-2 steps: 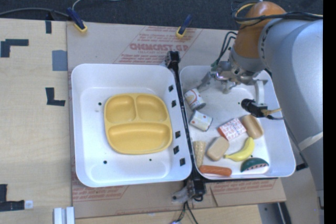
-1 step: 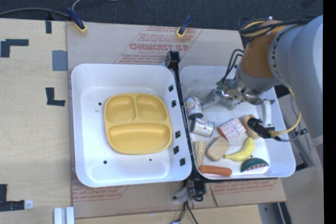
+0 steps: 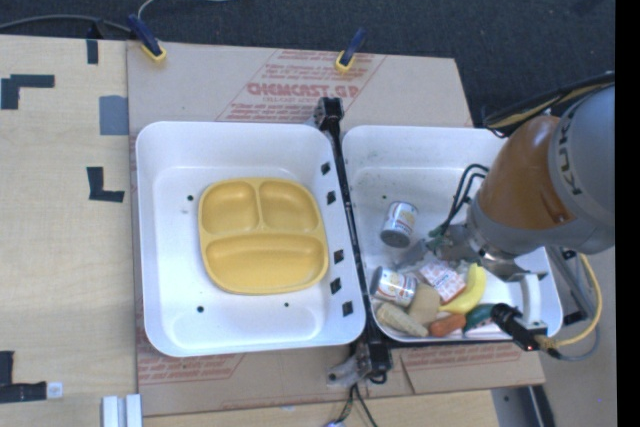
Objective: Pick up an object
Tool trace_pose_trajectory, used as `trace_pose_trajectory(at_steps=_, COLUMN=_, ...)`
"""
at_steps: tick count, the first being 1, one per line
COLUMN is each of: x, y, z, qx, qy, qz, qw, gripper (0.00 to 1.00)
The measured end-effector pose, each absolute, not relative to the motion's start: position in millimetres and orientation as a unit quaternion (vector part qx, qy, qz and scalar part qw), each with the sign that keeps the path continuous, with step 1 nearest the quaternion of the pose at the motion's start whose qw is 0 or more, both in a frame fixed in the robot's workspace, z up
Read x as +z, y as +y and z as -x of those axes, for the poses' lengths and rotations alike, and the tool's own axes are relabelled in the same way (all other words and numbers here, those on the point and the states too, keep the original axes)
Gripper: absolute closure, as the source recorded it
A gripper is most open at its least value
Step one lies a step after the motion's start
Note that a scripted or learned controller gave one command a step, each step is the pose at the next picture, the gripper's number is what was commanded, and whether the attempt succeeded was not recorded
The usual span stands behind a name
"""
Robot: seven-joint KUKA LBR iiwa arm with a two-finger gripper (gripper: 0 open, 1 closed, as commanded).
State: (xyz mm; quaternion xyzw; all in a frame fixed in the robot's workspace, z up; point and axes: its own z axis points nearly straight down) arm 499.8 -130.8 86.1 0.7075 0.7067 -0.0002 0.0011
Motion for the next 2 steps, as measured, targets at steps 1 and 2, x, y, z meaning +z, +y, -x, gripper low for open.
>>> trace_pose_trajectory(at_steps=1, x=86, y=-105, z=-571.8, qx=0.0018, qy=0.708, qz=-0.706, qw=0.003, gripper=0.0)
trace_pose_trajectory(at_steps=2, x=85, y=-100, z=-617.9, qx=-0.0038, qy=0.708, qz=-0.706, qw=-0.004, gripper=0.0)
